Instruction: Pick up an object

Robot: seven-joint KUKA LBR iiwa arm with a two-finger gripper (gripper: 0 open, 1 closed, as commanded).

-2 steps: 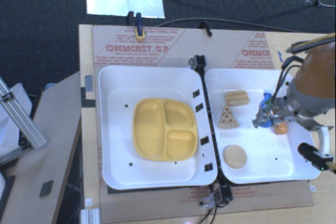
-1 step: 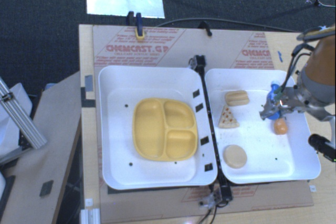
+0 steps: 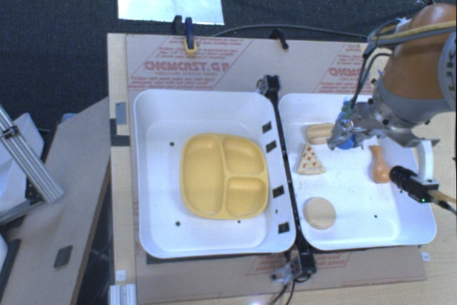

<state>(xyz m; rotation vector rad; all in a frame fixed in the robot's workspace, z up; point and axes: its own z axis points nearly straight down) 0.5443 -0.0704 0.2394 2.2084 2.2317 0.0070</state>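
Two shallow white bins sit side by side in the middle of the frame, and their contents are split by kind: the left bin (image 3: 153, 175) bears only a yellow divided plate (image 3: 225, 176), lying flat near its centre, while the right bin (image 3: 410, 228) holds the small toy foods that the task could take. A pizza slice (image 3: 310, 160) lies near that bin's left wall, a pale bread roll (image 3: 319, 133) just above it, a round tan cookie (image 3: 320, 213) lower down, and an orange carrot-like piece (image 3: 379, 164) toward the right. The arm enters from the right edge and its gripper (image 3: 342, 136) hangs low in the upper part of the right bin, just beside the roll's right end, with a small blue thing (image 3: 346, 143) under its tip. That placement suggests the roll or the blue thing is the target. Whether anything is gripped cannot be told at this slant; nothing is visibly lifted. The loose pieces lie well apart, which should ease a clean grasp.
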